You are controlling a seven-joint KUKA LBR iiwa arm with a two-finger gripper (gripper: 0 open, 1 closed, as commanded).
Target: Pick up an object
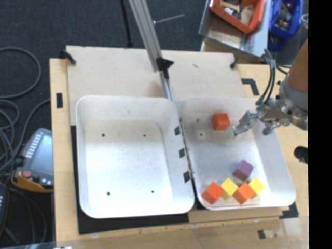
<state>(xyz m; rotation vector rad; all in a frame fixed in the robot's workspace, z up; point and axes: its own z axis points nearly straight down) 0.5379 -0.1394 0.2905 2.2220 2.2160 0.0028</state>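
Grey gripper (255, 122): hangs over the upper right part of the right bin (270, 154); whether its jaws are open or closed I cannot tell, and nothing shows between them.
Orange cube (221, 121): nearest thing to the jaws, just to their left, apart from them, alone on the bin floor.
Purple cube (243, 169): below the jaws, well apart.
Cluster: two yellow cubes (229, 187) and two further orange cubes (212, 192) packed together with the purple one, farther below, along the bin's near wall.
Left bin (83, 139): far left of the jaws, beyond the divider.
Writing: none readable on any cube or bin.
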